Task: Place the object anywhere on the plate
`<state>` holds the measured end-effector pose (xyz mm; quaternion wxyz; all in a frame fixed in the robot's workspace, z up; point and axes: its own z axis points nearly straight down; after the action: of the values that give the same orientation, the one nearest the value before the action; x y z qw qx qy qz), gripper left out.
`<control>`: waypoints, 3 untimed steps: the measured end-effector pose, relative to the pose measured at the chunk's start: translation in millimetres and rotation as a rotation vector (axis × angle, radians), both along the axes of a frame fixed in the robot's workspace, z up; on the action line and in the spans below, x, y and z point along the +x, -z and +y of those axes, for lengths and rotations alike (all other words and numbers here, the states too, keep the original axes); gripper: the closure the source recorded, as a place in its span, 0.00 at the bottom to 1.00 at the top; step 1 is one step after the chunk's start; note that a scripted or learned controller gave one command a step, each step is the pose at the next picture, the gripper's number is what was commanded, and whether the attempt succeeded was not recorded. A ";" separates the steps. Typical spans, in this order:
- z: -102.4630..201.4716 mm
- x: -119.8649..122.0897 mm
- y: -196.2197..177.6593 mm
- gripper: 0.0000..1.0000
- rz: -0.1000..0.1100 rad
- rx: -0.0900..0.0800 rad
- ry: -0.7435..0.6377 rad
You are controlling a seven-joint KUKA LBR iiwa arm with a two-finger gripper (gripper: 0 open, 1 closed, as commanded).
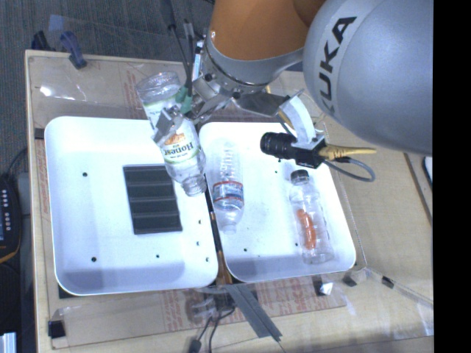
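Two white bins side by side on bench. Left bin [81,256]: black ridged plate [151,198] near centre. Clear bottle with orange-white label [179,149] pinched in gripper [175,118], tilted above left bin's right edge, off plate. Right bin [276,259]: water bottle [227,190] along left edge; second clear bottle with orange contents [309,223] along right edge.

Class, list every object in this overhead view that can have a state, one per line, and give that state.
Honest bottle: clear, orange label, raised and tilted at the gripper, over the left bin's inner edge.
Red-labelled bottle: lying flat in the right bin.
Bottle with orange contents: lying flat, right bin.
Dark ribbed plate: flat in the left bin, nothing on it.
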<state>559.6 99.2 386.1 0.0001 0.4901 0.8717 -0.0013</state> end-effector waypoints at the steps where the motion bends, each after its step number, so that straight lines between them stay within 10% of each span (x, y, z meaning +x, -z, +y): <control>1: 58.8 -43.2 93.4 1.00 0.004 0.001 -0.293; 3: -55.6 65.9 97.2 1.00 -0.002 0.001 -0.483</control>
<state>625.6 43.6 288.9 0.0010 0.2674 0.9636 -0.0005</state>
